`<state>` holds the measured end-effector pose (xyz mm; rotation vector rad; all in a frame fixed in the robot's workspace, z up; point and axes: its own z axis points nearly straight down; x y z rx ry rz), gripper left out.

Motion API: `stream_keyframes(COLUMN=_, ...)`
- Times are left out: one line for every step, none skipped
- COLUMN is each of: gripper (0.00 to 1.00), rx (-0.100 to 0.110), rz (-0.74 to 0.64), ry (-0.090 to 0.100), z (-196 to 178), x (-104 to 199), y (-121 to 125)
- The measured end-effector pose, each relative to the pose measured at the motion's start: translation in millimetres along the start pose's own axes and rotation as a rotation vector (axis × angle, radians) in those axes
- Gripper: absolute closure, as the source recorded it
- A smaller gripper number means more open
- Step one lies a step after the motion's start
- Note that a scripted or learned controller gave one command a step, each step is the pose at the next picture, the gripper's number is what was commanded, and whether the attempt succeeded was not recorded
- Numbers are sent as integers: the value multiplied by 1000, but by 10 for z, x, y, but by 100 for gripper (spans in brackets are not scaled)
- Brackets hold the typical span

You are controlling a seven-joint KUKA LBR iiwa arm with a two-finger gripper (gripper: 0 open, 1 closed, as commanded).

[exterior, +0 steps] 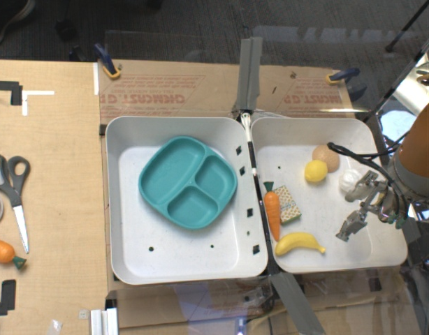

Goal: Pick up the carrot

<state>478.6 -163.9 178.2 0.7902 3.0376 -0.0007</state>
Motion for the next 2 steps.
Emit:
stream_keyframes(gripper=0, rx=1, rz=232, ry=0, z=-1588, x=-517, y=-137)
stream_keyframes(gripper=0, rx=1, rz=407, ry=-1, z=-2207, x=-712, y=200)
